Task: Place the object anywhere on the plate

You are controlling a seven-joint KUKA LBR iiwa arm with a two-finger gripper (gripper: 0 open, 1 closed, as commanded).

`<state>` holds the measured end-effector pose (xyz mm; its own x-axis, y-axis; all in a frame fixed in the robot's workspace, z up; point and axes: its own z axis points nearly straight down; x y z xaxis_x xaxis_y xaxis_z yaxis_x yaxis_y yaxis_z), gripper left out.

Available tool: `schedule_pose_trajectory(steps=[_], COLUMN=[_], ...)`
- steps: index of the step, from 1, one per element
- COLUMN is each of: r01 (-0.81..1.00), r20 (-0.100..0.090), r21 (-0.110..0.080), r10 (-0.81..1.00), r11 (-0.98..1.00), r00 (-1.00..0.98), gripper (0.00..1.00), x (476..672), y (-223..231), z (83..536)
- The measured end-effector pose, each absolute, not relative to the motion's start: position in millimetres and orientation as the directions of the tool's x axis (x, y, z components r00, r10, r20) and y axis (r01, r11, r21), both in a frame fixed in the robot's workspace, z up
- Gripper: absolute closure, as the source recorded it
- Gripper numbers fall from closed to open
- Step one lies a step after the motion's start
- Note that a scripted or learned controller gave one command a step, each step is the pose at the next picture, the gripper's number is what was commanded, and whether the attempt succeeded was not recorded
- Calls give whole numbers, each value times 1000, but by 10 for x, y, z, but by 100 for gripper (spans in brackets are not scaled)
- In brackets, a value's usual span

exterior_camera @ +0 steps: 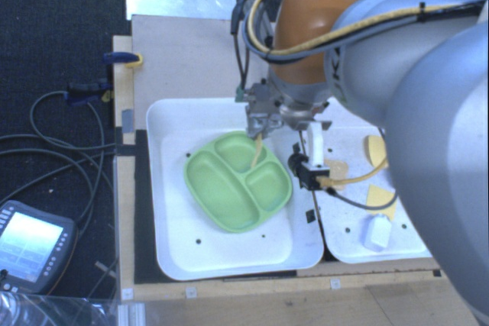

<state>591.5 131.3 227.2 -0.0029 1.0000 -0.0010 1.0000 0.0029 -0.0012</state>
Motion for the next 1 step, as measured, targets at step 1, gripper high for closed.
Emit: schedule_pose_trajectory(steps=[1], r01=[1000], r20=[-1], r21=[0], r10=[1000], r11=[4], r00=[-4], gripper=[0], x=[5921], y=[1316], z=[2274])
